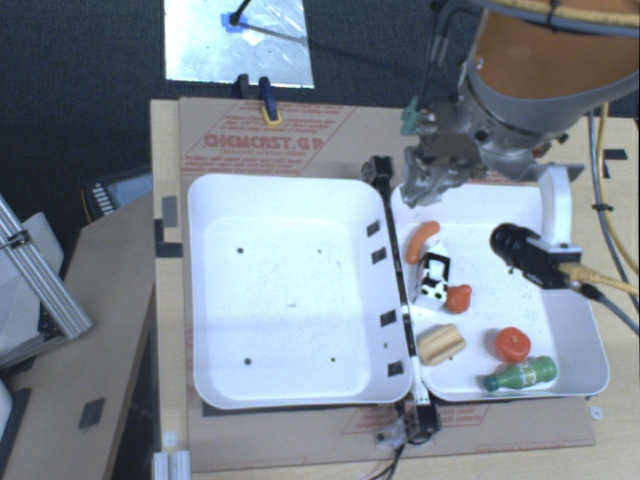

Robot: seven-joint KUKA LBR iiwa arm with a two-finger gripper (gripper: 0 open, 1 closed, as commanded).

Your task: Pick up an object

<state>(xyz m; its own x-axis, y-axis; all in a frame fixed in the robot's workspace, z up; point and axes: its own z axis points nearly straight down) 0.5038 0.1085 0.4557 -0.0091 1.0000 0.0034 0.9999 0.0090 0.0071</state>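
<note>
I read "CHEMCAST" on the brown cardboard sheet [265, 138]; near it, my metal gripper [428, 190] hovers above the orange sausage-shaped toy [422, 240], jaw state unclear.

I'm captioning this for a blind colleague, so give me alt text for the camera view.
A grey and orange robot arm's pincer hovers over the back of the right bin, which holds an orange sausage, a black-and-white cube, a tomato, a green bottle and a bread piece. The left bin sits beside it.
</note>
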